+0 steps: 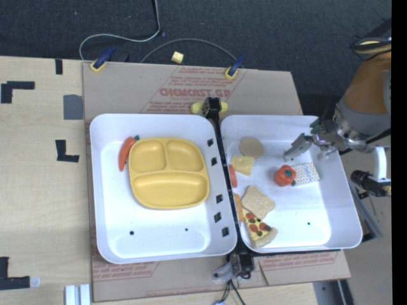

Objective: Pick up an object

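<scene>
- Fingers (305, 146) of mine hang over the right bin's (337, 230) far right part, spread open with nothing between them, one prong slanting down-left.
- Tomato (285, 175), red with a green top, sits just below and left of my tips, touching a speckled white card (306, 173) on its right; I judge it my nearest pick, a short drop down-left.
- Round cookie (251, 147) and cheese (242, 165) lie farther left, near the divider.
- Toast (257, 202) and pizza slice (259, 227) lie lower left.
- Yellow tray (169, 172) and carrot (125, 152) fill the left bin (108, 234), well apart from me.
</scene>
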You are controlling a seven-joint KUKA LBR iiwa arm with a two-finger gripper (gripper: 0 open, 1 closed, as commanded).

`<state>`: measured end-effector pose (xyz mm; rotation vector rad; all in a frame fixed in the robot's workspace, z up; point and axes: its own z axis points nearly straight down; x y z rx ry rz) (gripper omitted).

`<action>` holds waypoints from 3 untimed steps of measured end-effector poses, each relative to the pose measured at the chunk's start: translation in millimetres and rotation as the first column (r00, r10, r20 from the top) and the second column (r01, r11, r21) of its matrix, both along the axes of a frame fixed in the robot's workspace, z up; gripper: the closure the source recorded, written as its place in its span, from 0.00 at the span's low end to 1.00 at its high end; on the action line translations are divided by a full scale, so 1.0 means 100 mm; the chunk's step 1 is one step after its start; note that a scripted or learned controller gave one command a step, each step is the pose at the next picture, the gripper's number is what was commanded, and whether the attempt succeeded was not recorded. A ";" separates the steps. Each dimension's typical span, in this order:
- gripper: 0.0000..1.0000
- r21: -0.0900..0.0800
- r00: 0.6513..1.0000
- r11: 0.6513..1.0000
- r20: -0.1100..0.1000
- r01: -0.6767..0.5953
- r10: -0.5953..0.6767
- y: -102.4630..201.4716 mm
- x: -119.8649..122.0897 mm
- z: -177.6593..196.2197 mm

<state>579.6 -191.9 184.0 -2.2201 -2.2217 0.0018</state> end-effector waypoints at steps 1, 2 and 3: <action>0.00 -0.011 1.000 1.000 0.014 0.000 0.000 0.12 -0.05 -0.96; 1.00 -0.009 1.000 1.000 0.020 0.000 0.000 0.13 -0.02 -0.81; 0.00 -0.008 1.000 1.000 0.018 0.000 0.000 0.13 -0.02 -0.82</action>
